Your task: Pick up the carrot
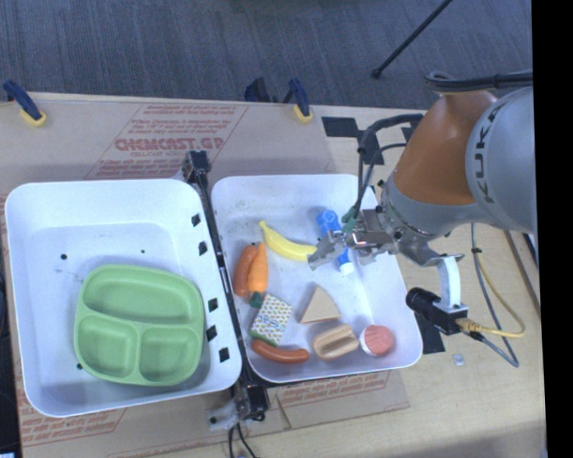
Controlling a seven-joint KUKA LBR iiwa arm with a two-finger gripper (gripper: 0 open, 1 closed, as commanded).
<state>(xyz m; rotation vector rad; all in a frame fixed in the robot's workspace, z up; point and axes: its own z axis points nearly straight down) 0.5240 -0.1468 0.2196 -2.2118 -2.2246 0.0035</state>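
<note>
Food fills the near end of the right bin (pixel 396 353): I see a hot dog (pixel 279 351) by the front wall, then a bun (pixel 335 341) and a round red slice (pixel 377 339) to its right. Just behind them lie a patterned square (pixel 271 318) and a tan wedge (pixel 319 307). In the left bin (pixel 30 279) a green tray (pixel 138 324) with three compartments sits toward the front.

Farther back I find the carrot (pixel 249 270). It lies in the right bin, close to the wall between the two bins, with its green top pointing to the near side, just beside the patterned square. Behind it and to the right is a banana (pixel 285 243), near but apart from the carrot.

The gripper (pixel 336 249) hangs over the middle of the right bin, beside the banana's right end and well apart from the carrot. A blue and white object (pixel 329 220) is at the fingers, but I cannot tell if the claw is spread or pinching it. The arm (pixel 453 171) reaches in from the right.

Beyond the bins is cardboard (pixel 161 134) with red print, held by blue clamps (pixel 24 103).
</note>
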